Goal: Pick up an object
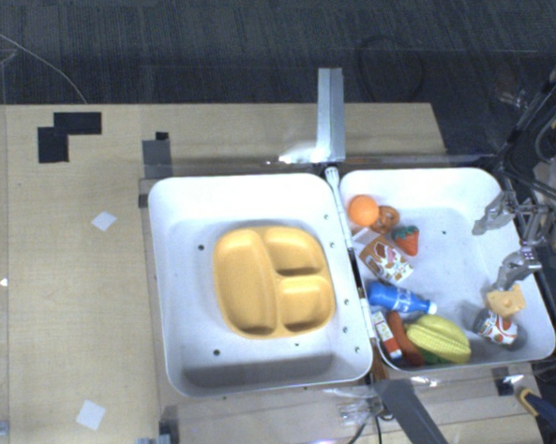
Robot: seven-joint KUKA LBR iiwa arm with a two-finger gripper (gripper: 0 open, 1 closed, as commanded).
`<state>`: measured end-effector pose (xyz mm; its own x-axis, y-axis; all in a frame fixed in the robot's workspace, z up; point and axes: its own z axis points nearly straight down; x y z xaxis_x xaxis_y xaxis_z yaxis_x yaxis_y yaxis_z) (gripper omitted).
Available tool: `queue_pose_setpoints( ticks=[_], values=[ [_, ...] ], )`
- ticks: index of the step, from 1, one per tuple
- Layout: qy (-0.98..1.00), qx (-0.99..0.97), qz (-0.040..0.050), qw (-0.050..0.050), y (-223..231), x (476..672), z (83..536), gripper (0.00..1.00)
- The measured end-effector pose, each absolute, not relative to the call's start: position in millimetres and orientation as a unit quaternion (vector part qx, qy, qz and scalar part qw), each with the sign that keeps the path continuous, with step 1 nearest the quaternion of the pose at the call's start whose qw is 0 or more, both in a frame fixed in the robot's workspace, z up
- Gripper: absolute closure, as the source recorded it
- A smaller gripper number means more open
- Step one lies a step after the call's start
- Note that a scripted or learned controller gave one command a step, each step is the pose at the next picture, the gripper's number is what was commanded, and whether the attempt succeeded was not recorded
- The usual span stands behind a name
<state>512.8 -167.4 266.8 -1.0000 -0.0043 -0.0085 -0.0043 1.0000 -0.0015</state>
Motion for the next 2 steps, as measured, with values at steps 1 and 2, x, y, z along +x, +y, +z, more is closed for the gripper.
queue_pose_setpoints(
  ticks=[1,2],
  values=[
    [0.996,-0.087,-0.0009,0.005,-144.1,538.7,282.2,0.0],
    [1.0,0.025,0.0014,0.001,-90.2,547.0,168.7,0.0]
  ],
)
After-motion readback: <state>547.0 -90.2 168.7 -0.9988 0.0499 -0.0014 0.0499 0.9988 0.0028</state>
